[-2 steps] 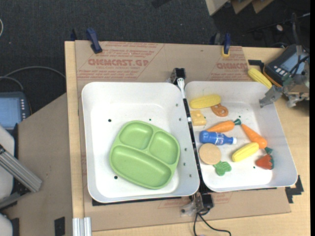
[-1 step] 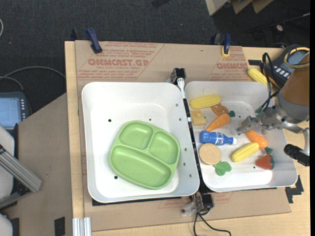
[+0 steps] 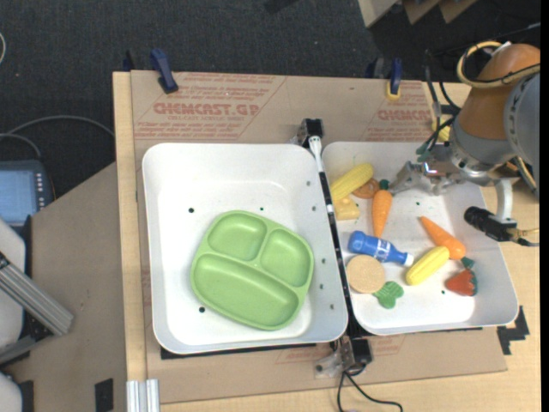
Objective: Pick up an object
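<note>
Hovering at the far right corner of the right bin, the gripper hangs just above the bin floor, below the grey wrist and the orange band of the arm. Its metal fingers seem to splay outward, one toward the toys and one back toward the wrist, but the view here is small and cluttered, so I cannot tell how far open they are. Nothing shows between them.

Toy foods lie scattered in that bin. Nearest the gripper is a small carrot, lying roughly upright in the picture, its top end just beside the gripper's left finger. Next to it, against the divider wall, sit a yellow corn cob and a pale yellow block. A second carrot lies at a slant further right. Below the first carrot lies a blue bottle with a white band, on its side, and just under it a tan round disc touching a green broccoli piece. A yellow banana-like piece lies to the right of the bottle, and a red strawberry or pepper with a green top sits near the right wall.

The left bin holds a green divided plate with three compartments, lying flat near its front half. Both bins rest on a brown board held by blue clamps.
</note>
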Available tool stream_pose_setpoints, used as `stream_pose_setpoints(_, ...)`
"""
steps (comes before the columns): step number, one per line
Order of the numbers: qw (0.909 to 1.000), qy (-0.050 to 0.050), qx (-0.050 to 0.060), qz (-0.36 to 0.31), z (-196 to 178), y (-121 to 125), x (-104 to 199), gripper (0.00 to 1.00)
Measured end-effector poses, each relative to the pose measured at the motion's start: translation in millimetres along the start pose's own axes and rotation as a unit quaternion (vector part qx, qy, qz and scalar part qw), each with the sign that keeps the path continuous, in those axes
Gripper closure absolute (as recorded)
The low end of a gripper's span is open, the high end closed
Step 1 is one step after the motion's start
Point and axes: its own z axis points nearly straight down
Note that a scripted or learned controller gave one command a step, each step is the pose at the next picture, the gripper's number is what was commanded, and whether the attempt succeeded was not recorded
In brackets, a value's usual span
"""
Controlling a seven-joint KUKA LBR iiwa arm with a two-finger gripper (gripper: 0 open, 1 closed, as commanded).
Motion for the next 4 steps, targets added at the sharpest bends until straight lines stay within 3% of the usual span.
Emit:
stream_pose_setpoints(1,1.0,0.0,0.0,0.002,-106,-31,35,0.0)
stream_pose_setpoints(2,1.0,0.002,0.008,0.002,6,-48,64,0.0)
stream_pose_setpoints(3,1.0,0.002,0.007,0.004,-16,-125,78,0.0)
stream_pose_setpoints(4,1.0,0.0,0.001,0.002,1,-70,70,0.0)
